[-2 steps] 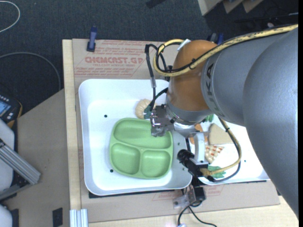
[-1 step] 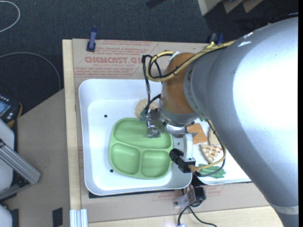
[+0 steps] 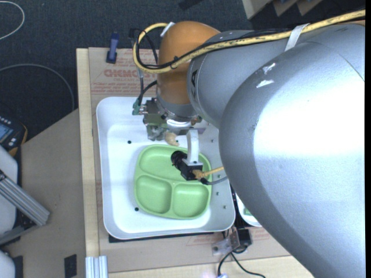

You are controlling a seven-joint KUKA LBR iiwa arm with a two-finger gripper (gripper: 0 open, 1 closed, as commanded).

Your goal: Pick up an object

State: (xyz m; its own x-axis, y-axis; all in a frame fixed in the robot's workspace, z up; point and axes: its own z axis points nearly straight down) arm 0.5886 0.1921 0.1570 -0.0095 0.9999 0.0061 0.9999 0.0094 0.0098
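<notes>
White bin (image 3: 113, 172) sitting on tan bench (image 3: 87, 97), dark carpet (image 3: 46, 39) surrounding | grey arm (image 3: 290, 126) covering right side | gripper (image 3: 159, 126) apparently hanging by green tray (image 3: 153, 191), grasp impossible to tell

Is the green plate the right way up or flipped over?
Right way up. The green plate lies flat in the white bin, and its three hollow sections face upward.

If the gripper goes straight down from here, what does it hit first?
Likely the white bin floor beside the green tray's rim; depth is unclear, so the gripper might clip that rim.
</notes>
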